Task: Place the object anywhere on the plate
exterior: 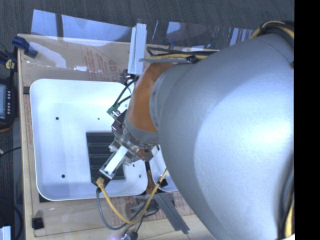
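Observation:
A black ribbed rectangular thing [98, 151] lies flat in the left white bin [60, 134], toward its front right. My gripper [126, 148] hangs over the right edge of that ribbed thing, seen from above, and the wrist hides its underside. The orange band and the big grey arm cover everything to the right. Any object under the wrist is hidden.
Only a sliver of the right bin [166, 180] peeks out under the arm. The left bin's floor is bare white on its left and far parts. A yellow cable [112, 209] loops over the front bench edge. Clear panels stand at the back.

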Controlling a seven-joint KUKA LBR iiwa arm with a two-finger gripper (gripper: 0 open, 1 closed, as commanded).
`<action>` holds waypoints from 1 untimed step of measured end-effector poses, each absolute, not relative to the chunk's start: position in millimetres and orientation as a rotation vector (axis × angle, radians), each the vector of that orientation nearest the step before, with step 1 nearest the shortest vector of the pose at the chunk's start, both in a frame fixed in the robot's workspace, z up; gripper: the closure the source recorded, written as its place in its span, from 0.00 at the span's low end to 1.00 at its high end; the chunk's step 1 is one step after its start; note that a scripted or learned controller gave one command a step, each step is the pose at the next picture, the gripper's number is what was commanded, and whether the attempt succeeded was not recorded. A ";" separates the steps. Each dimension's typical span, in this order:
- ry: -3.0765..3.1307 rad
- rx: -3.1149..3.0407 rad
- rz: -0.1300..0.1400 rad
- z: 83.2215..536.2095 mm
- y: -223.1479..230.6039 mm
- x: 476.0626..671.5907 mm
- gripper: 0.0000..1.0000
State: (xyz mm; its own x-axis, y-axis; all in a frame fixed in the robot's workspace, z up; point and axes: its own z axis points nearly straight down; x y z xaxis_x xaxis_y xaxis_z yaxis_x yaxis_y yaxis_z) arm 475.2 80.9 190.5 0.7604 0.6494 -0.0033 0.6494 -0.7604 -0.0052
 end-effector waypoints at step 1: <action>-1.189 -2.902 0.009 190.1 9.5 479.3 1.00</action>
